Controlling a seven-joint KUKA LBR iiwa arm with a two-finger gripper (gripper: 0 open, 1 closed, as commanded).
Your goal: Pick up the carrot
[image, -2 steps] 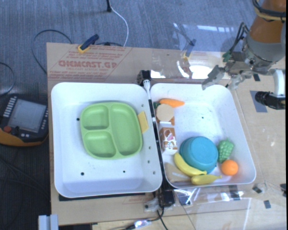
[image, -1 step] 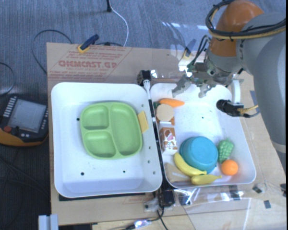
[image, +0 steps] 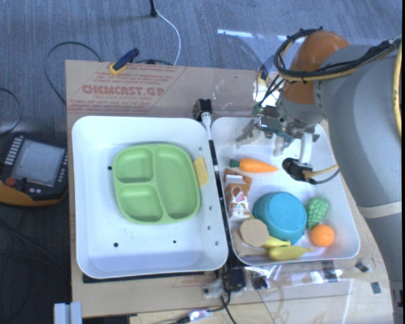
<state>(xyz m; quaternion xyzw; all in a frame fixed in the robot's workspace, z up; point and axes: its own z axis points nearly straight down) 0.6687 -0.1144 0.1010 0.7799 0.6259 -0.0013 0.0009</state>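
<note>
- Carrot (image: 255, 165) lies flat in the right bin (image: 347, 245), in its upper half, green top at nine o'clock and tip at three o'clock.
- Gripper (image: 270, 137) hovers just above it, toward twelve o'clock; its fingers (image: 245, 135) are spread apart and hold nothing.
- To do the grasp well, I judge the fingers should straddle the carrot's thick middle across its short width, then come straight down before closing.
- Crowding matters: a small carton (image: 237, 194) sits just beside the carrot at six o'clock, and a blue bowl (image: 281, 215) lies near at five o'clock, so a wide finger spread may snag them.
- Bin floors are smooth white plastic, so the carrot may roll or slide if nudged off-centre.
- Left bin (image: 94, 241) holds a green divided plate (image: 154, 183).
- Bench is a brown board on grey carpet, with a handheld controller (image: 30, 171) at nine o'clock.
</note>
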